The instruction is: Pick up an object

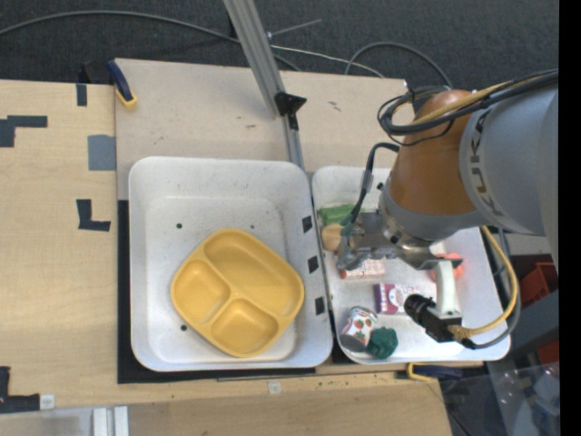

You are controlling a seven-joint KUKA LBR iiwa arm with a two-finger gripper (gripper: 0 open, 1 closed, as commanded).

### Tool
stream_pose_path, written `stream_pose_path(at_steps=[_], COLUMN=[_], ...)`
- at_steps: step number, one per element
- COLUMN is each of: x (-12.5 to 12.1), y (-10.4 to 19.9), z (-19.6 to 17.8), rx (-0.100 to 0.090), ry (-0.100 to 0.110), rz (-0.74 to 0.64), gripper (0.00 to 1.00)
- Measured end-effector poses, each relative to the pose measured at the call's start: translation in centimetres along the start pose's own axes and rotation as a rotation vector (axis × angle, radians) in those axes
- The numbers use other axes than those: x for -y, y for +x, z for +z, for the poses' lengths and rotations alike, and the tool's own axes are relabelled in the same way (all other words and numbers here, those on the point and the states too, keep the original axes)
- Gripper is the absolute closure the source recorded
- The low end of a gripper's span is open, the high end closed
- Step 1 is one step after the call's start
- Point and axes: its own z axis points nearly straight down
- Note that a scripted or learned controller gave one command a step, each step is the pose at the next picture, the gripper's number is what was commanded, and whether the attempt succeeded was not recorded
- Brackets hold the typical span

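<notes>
Camera view, from above. The candidates for picking all lie in the right bin (334, 182). A pink-and-white box (365, 267) lies near the bin's middle. A tan piece (331, 237) sits by the bin's left wall, with a green packet (336, 213) just behind it. A small purple-and-white carton (390, 296) lies just in front of the box. At the front left corner I see a round white, red and green ball (359, 323) touching a dark green toy (385, 341).

The tool (352, 248) is low in this bin, between the tan piece and the box, right at the box's upper left edge. I cannot tell from here whether it is wide or narrow, nor whether it touches the box; nothing is seen in its grasp.

The arm (454, 171) reaches in from the right and hides much of the bin's back half.

The left bin (182, 189) adjoins the right one and holds a yellow three-part plate (238, 291), lying flat towards the front right.

Both bins rest on the worktop (200, 107). A metal post (254, 34) slants across it towards the bins' shared back corner, and a blue-and-yellow clamp (123, 84) sits at its back left corner.
</notes>
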Motion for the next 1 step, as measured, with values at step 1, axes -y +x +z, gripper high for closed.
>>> stream_pose_path(at_steps=[1], x=[0.32], y=[6.3], z=[-0.98], rx=[0.0], ry=[-0.001], rz=[-0.002], gripper=[1.0])
